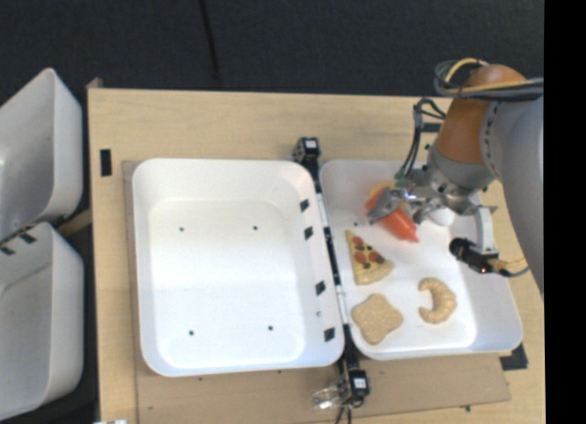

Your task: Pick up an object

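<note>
Arm (472, 134): I see it reaching in from the right, bent down over the right bin (494, 317).
Claw (399, 204): low in the back part of the right bin, right at an orange carrot (396, 221); I cannot tell from here how it is set.
Carrot: lies under the claw tip, near the bin's back wall.
Pizza slice (367, 258): just in front of the carrot.
Bread slice (376, 318): front of the bin.
Croissant (439, 300): right of the bread slice.
Left bin (224, 266): white, on the wooden desk (229, 125).
</note>
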